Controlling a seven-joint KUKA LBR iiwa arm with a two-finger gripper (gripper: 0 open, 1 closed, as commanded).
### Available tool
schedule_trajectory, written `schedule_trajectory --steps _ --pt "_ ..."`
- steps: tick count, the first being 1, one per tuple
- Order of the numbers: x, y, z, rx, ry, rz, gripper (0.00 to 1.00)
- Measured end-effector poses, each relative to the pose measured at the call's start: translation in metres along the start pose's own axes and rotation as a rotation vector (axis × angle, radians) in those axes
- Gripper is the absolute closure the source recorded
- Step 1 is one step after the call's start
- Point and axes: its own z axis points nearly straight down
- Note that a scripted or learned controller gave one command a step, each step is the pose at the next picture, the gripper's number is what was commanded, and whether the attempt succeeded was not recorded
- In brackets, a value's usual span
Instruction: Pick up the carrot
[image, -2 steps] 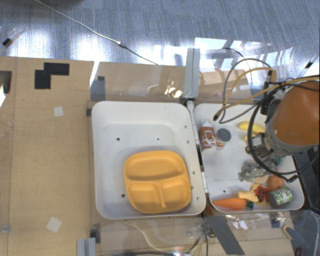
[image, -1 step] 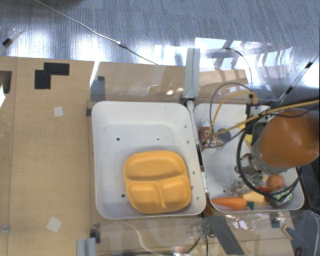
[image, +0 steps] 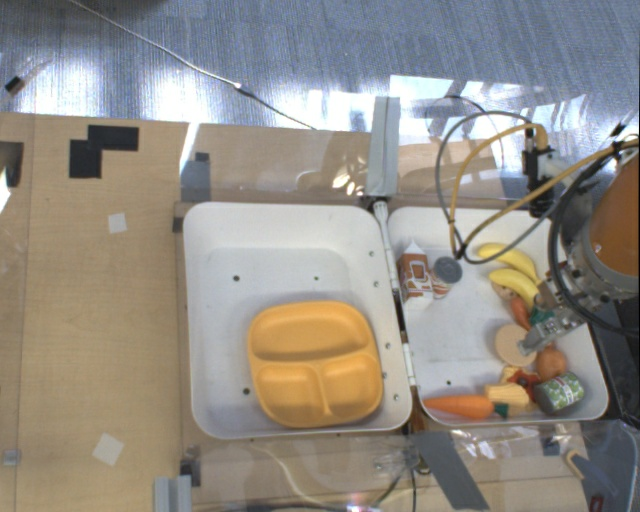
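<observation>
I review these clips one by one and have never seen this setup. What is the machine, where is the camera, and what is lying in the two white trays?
One camera looks down at a slant on a bench with two shallow white bins. The grey arm with cables reaches in from the right; its gripper hangs low over the right bin, and I cannot tell how it is set or whether it holds anything. The left bin holds a yellow divided plate. The right bin holds toy food: the carrot along the near wall, bananas, a small carton, a green can and a few smaller pieces.
</observation>
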Motion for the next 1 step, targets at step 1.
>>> schedule_trajectory --steps 1 --pt "-0.0346 -0.0102 0.0367 -0.005 -0.009 -0.384 1.0"
